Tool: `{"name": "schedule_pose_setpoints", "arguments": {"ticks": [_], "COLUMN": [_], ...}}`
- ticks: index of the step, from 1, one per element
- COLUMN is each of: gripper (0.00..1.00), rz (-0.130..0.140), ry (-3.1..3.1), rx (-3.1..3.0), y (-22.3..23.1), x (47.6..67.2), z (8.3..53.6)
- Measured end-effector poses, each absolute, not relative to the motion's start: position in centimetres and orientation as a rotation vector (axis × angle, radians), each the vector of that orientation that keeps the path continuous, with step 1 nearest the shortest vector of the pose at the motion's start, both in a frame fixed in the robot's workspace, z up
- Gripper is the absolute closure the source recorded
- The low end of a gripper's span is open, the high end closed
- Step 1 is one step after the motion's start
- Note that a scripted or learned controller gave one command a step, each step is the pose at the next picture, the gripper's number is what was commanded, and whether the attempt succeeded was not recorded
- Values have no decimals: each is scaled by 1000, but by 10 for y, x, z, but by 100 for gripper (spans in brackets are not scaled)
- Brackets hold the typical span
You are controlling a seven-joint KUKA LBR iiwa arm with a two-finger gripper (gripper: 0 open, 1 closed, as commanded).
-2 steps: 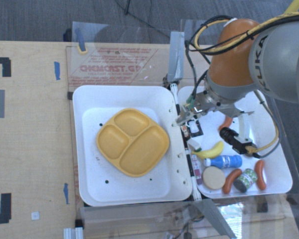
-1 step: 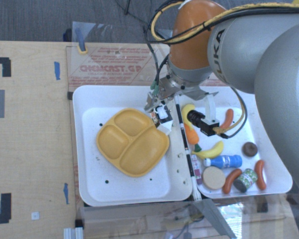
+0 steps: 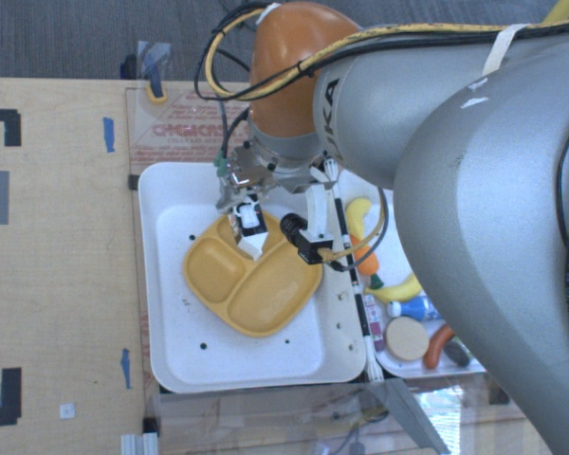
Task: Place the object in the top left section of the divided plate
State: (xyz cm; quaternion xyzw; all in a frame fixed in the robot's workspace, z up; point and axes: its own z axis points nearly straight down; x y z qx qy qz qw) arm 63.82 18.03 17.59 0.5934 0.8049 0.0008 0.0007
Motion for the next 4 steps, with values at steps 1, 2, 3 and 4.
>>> {"name": "schedule_pose_setpoints", "arguments": {"ticks": [1,2,3,4], "gripper": [100,100,100,100], "rz": [9,-1,-1,1], "ry": [2476,2581,2448,2558], "rx": [1927,1794,1971,1822], "y": [205,133,208,186], "x": [605,589,568,547], "z": [133,156,145,213]}}
